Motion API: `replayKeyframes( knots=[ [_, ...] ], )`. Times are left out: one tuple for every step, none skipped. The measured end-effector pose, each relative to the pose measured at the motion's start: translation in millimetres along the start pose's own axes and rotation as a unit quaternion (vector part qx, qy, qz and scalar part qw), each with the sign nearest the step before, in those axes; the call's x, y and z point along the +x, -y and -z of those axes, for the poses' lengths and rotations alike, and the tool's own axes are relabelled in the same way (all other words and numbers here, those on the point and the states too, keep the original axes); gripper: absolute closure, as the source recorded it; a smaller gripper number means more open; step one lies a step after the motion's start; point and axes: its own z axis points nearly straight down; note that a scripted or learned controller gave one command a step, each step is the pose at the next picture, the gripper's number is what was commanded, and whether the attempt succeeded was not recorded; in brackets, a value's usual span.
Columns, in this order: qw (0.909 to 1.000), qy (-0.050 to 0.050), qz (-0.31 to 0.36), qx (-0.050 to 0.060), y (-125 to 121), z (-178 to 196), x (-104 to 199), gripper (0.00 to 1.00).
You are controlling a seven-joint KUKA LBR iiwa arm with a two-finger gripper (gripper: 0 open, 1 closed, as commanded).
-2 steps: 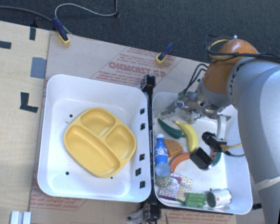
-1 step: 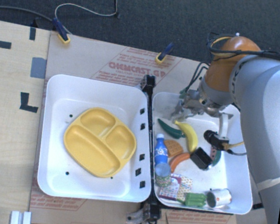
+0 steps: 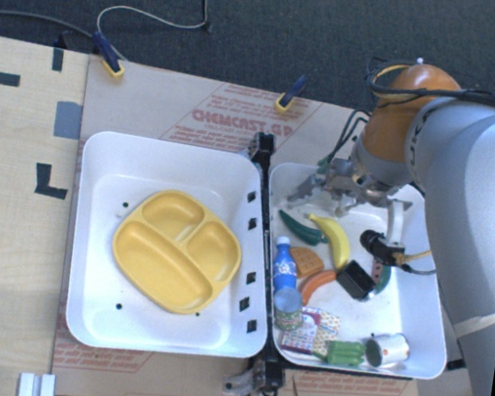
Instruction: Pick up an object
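The arm point(image 3: 453, 177) reaches over the right bin point(image 3: 418, 320), its claw point(image 3: 330, 188) low at the far side; whether it is spread or pinched I cannot tell. The left bin point(image 3: 97, 216) holds a yellow tray point(image 3: 175, 251). Just nearer than the claw lies a banana point(image 3: 335, 241), beside it a bottle point(image 3: 285, 277), a black block point(image 3: 354, 279) and a can point(image 3: 387, 350).

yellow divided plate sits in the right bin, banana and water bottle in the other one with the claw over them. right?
Not quite: the camera view shows the yellow divided plate in the left bin, not the right. The banana and water bottle lie in the right bin, with the claw above that bin's far end.
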Motion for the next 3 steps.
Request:
replayKeyframes(
  knots=[
    [1.0000, 0.000, 0.000, 0.000, -0.2, 10.1, 0.3, 1.00],
    [1.0000, 0.000, 0.000, 0.000, -0.2, 10.1, 0.3, 0.00],
    [1.0000, 0.000, 0.001, -0.001, -0.4, 20.2, 0.6, 1.00]
  ],
)
